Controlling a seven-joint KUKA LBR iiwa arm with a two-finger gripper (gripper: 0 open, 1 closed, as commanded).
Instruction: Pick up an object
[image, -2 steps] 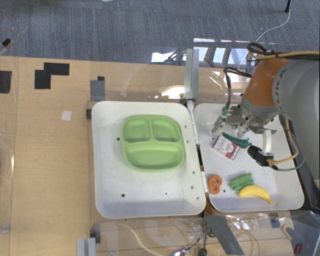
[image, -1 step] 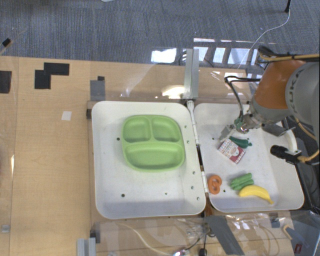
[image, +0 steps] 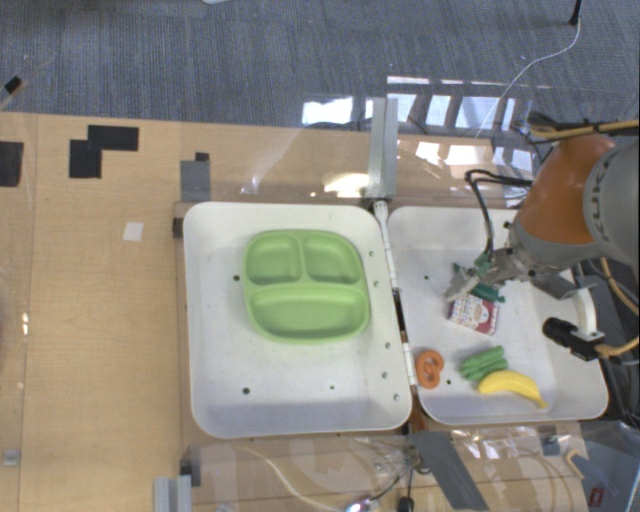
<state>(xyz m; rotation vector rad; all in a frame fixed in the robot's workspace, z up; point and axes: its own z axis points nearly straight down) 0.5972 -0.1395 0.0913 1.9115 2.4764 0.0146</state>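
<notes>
End effector (image: 472, 283) reaches leftward, low over the pouch (image: 473, 314).

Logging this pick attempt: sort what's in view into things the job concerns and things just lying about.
Job in hand:
- tool, low in the right bin
- small pink-and-white packet just under it

Lying about:
- banana
- green vegetable
- orange slice
- green divided plate in the left bin

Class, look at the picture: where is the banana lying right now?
The banana lies in the right bin, near its front edge, just below the green item and right of the orange piece.
</notes>
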